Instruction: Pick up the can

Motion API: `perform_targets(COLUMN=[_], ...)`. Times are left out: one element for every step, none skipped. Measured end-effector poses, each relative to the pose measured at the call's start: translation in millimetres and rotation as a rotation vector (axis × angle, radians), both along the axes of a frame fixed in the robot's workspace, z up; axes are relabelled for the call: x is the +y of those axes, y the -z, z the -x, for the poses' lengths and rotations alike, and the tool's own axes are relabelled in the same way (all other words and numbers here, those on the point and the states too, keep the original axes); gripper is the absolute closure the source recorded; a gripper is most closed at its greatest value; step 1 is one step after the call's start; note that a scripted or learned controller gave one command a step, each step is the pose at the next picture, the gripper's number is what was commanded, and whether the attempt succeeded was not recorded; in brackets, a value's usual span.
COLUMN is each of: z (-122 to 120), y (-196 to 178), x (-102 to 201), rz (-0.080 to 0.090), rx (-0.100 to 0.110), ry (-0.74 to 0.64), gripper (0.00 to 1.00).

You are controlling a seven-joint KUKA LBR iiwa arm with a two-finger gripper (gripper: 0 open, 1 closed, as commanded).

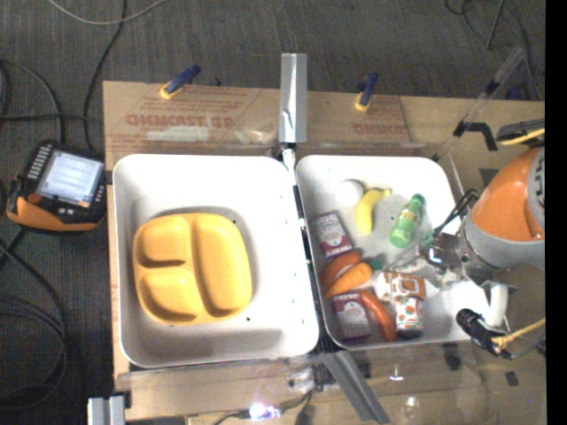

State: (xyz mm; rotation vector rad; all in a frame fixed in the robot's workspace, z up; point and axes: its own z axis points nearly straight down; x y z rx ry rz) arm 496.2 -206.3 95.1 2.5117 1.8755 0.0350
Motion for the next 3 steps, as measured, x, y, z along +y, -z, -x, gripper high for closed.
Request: perform_targets(z=[-55,2,2], y=[6,3,-2], x=[8,4,0], rz=[0.009,0.006,0.012], rx=[0.011,0.0,0.003], ry=[-0.103,-0.079,-0.075], gripper=[0.0,0.0,1.0])
